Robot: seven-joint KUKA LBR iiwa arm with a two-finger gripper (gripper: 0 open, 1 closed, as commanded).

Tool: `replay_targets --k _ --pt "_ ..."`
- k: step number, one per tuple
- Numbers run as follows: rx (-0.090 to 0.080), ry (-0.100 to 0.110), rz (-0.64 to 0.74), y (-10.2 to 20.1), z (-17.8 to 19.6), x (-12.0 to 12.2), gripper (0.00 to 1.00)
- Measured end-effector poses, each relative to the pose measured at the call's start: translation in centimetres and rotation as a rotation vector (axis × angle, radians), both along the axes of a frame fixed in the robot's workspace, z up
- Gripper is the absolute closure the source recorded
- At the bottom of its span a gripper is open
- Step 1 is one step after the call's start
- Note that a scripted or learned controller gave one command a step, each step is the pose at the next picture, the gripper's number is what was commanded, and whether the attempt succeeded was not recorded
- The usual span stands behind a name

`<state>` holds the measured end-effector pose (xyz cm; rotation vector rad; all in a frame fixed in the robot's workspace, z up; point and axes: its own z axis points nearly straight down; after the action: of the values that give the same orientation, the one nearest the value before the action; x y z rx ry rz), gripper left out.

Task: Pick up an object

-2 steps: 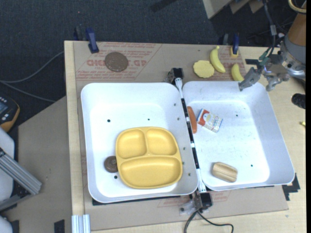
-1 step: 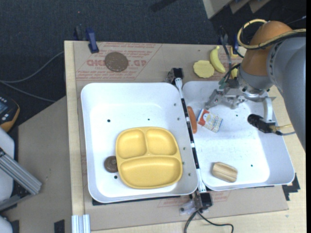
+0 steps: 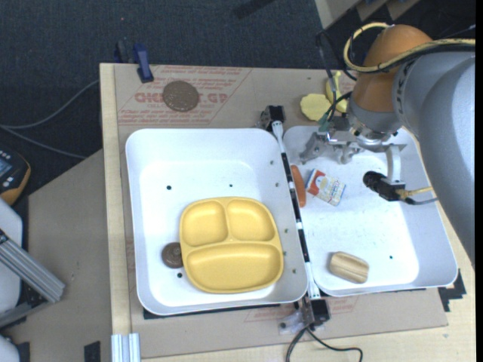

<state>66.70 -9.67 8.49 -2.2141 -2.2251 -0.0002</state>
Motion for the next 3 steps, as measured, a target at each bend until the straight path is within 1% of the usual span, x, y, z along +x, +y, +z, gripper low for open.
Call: replay_targets --k 1,2,3 --pt "-0.001 0.001 -0.004 0.4 0.0 -0.5 0.00" --pt "-0.001 0.004 -0.006 0.2 0.0 -4.0 0.00" --pt "-0.003 -0.007 -0.003 0.4 0.0 0.1 0.00"
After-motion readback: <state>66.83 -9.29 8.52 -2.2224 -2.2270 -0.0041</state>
